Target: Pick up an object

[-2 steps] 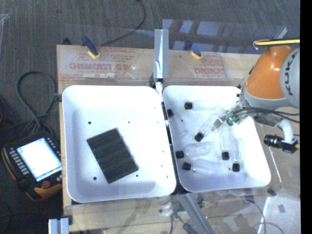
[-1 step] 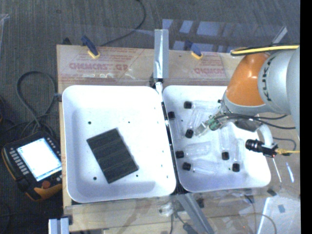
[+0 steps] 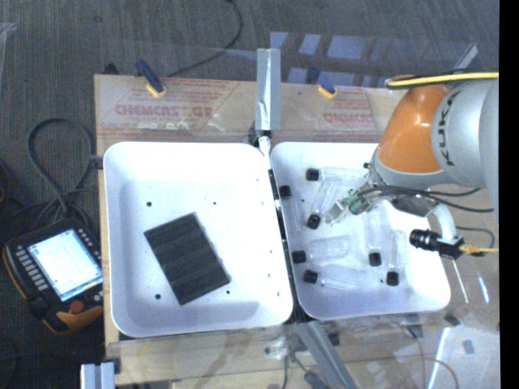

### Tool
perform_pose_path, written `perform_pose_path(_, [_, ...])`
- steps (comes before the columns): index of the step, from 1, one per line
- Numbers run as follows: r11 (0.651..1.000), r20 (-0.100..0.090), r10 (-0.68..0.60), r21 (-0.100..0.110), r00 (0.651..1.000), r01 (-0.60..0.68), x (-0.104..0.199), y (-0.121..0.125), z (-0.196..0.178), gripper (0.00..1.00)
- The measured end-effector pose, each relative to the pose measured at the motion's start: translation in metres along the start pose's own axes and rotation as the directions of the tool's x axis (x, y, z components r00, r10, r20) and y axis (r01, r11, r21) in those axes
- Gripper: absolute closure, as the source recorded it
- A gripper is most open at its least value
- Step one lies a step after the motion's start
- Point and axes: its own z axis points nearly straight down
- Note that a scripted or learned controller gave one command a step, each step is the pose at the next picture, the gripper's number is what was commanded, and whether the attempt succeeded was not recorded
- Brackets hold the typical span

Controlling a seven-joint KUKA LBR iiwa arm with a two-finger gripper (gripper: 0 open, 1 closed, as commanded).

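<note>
Camera view, read from left to right: on the floor beside the counter [image 3: 186,108], a teach pendant [image 3: 57,266] with lit screen. Then the left bin [image 3: 130,168], white and shallow, with one dark ribbed flat pad [image 3: 186,258] lying slantwise near its middle. Then the right bin [image 3: 422,298], scattered with clear small vials [image 3: 345,280] with black caps [image 3: 310,276], most lying on their side, some touching, some apart. Above this bin's upper part, the grey arm with orange band [image 3: 413,140], reaching in from the right; the hand [image 3: 353,203] low over the vials, near one clear vial [image 3: 328,191]. State of the hand: cannot tell, too small and blurred.

Probably very light vials, stiff, smooth and slippery, maybe breakable if glass; likely to roll away when pushed. Best to take across the clear body, near the middle, not on the cap. Easiest choice perhaps one lying apart from the neighbours
</note>
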Motion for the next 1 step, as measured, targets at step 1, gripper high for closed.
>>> perform_pose_path(1, [0.977,0.003,0.212,0.001,0.977,-0.212,0.0023,0.0977,-0.078,1.0])
